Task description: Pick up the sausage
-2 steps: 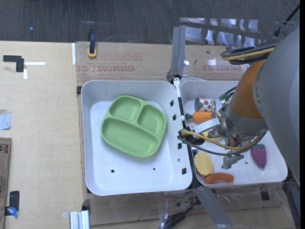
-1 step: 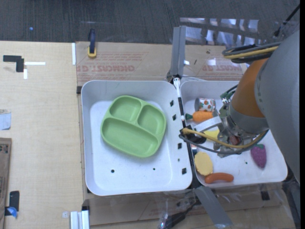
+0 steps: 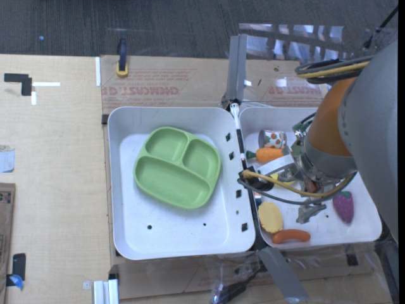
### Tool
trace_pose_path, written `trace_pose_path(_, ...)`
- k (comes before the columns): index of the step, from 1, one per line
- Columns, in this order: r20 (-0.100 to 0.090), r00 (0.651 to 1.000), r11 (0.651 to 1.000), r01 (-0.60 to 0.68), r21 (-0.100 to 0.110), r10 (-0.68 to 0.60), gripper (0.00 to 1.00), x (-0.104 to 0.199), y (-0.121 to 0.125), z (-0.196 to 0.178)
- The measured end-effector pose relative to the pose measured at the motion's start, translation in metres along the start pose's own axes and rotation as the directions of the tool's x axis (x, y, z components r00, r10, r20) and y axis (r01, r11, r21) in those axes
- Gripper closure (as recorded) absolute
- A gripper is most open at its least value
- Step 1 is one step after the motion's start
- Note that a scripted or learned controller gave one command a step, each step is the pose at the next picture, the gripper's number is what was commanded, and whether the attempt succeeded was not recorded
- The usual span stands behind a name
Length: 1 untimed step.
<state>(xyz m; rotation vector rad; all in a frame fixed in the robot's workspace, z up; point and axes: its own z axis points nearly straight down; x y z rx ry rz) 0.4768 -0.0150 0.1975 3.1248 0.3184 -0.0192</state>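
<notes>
While the claw's (image 3: 311,213) state cannot be told, the reddish-orange plastic sausage (image 3: 291,236) lies just below-left of it, long axis left-to-right.

A single fixed camera hangs above the tabletop (image 3: 50,170) and looks down at a slant, so the far edge and a strip of dark floor (image 3: 158,18) fill the top of the frame. It stands far enough back to take in both bins whole: the left bin (image 3: 120,189) sits near the middle of the frame, and the right bin (image 3: 364,230) lies just beside it toward the right. The arm (image 3: 373,125) enters beyond the right bin and looms large, being much nearer the lens than the bins, covering part of that bin.
</notes>
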Motion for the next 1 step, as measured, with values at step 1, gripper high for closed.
trace_pose_path(1, -0.007, 1.0, 1.0, 0.0, -0.001, 0.0, 0.0, 0.012, 0.0425, -0.056)
